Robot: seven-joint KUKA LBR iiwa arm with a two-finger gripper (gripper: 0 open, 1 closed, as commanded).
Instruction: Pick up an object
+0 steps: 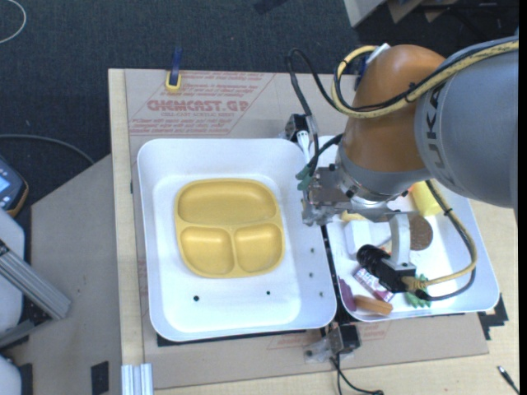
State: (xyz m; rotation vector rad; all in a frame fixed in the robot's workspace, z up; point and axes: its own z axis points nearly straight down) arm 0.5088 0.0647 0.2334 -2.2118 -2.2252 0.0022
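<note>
My gripper (319, 206) hangs low over the left edge of the right bin (482, 262), close to the wall it shares with the left bin (156, 220). Below the arm the right bin holds small items: a yellow piece (425, 198), a brown rounded piece (421, 234), a purple packet (366, 281), an orange carrot-like piece (375, 306) and a green bit (417, 298). The arm hides much of that bin. In the left bin a yellow divided plate (229, 225) lies flat.
A cardboard sheet (198, 101) with red print lies under the back of the bins. A clamp with a blue handle (174, 72) sits at its far edge. Cables run behind the right bin.
</note>
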